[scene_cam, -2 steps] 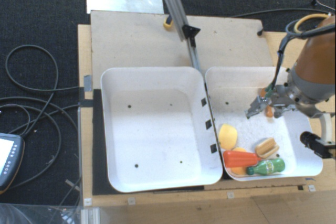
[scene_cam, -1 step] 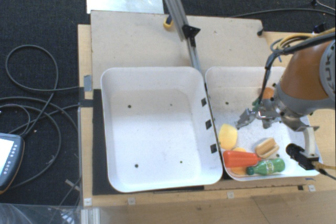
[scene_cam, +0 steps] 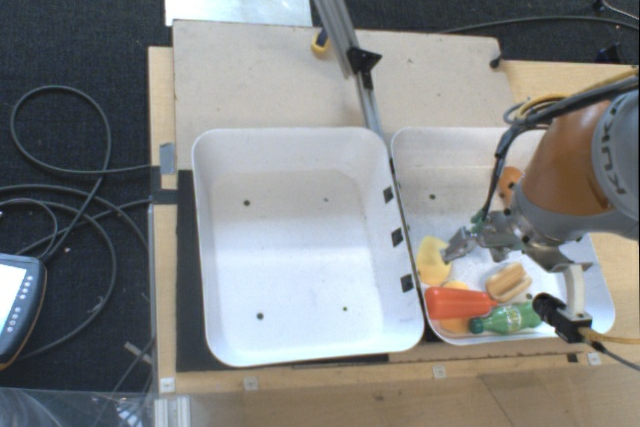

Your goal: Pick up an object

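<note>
Gripper (scene_cam: 462, 244) low in right bin (scene_cam: 440, 165), over yellow piece (scene_cam: 432, 260); whether open or closed, cannot tell. Carrot (scene_cam: 455, 300), bun (scene_cam: 508, 282), green bottle (scene_cam: 510, 319) crowd near edge. Advise straight descent onto one item.

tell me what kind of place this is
Probably a robotics lab set up for pick-up trials. A grey and orange arm reaches over two white bins on a plywood bench, toy food such as a green bottle lies in the right bin, and loose cables trail across dark carpet.
</note>
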Robot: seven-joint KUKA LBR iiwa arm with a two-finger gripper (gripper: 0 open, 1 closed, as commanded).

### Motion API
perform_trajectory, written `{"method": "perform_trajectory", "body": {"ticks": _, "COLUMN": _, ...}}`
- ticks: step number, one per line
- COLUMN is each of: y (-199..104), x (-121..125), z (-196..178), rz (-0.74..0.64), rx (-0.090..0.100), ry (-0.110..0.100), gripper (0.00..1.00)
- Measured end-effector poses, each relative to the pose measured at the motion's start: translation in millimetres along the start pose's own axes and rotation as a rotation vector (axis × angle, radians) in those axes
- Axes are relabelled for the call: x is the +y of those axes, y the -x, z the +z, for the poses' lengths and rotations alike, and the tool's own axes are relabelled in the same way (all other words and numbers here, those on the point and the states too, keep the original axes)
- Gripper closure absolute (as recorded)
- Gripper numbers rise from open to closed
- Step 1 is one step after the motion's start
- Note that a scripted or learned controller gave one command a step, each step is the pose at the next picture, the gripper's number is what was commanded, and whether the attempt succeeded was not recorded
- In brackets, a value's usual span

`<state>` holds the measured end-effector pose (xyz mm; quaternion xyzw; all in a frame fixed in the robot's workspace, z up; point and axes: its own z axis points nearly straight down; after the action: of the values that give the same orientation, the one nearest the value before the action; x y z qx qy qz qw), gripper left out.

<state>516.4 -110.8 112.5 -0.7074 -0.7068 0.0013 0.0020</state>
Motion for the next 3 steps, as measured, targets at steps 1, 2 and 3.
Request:
{"method": "perform_trajectory", "body": {"ticks": 1, "y": 0.1, "x": 2.4, "z": -13.4, "rz": 0.000, "rx": -0.001, "ry": 0.007, "gripper": 1.00}}
{"method": "perform_trajectory", "body": {"ticks": 2, "y": -2.5, "x": 3.0, "z": -77.3, "rz": -0.007, "rx": -0.002, "ry": 0.013, "gripper": 1.00}}
{"method": "perform_trajectory", "body": {"ticks": 3, "y": -7.6, "x": 13.3, "z": -128.7, "rz": -0.007, "rx": -0.003, "ry": 0.012, "gripper": 1.00}}
